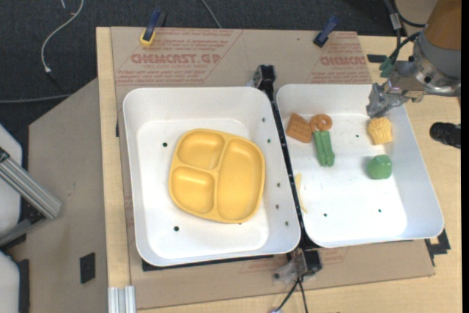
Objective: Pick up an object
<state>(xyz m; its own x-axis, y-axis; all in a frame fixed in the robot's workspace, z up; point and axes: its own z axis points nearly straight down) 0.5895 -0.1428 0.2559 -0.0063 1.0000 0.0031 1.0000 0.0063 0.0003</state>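
My gripper (379,108) hangs over the far right part of the right bin (352,220), just above and behind a yellow ridged piece like corn (379,132). Nothing shows in its grasp. A round green object (379,167) lies in front of the corn. Near the bin's left wall lie a tan-orange wedge (299,128), a small orange ring (320,122) and a green cucumber-like stick (324,149), close together. The arm, with its orange band (447,22), comes in from the upper right.
The left bin (146,231) holds a yellow divided plate (218,174). Blue clamps (152,26) (327,31) pin the cardboard base at the back. Cables and a black fitting (264,76) sit between the bins at the far edge.
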